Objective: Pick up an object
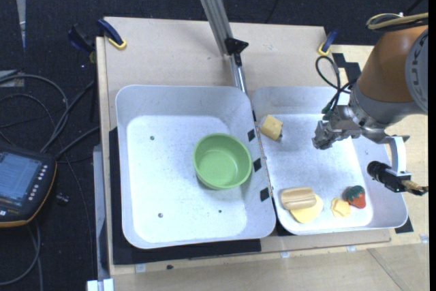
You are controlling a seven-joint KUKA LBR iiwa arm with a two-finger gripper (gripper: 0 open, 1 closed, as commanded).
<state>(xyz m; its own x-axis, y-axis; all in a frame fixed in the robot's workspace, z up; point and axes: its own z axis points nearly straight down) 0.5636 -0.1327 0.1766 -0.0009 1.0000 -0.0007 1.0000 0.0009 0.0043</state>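
Whether the jaws are apart or together we cannot tell, since the gripper (325, 136) looks like a dark grey cluster from above and its tips blur into one mass.

Going from the left, we see a handheld control pendant (20, 186) lying on the dark floor beside the bench. Next comes the left bin (146, 112), which holds a green bowl (222, 160) sitting upright near its right wall. A slanted metal pole (211, 0) runs down from the top toward the seam between the two bins.

In the right bin (300, 97) we find a small yellow block (272, 127) near the upper left corner, just left of the gripper and apart from it. Along the front edge lie a tan bun-shaped piece (298, 197) resting on a pale yellow slice (306, 212), then a small yellow chunk (341, 207), then a red strawberry-like toy (355, 197) touching or nearly touching that chunk. The gripper hangs over the bare middle of this bin, with nothing visible between its tips, and the arm (395, 71) reaches in from the right.
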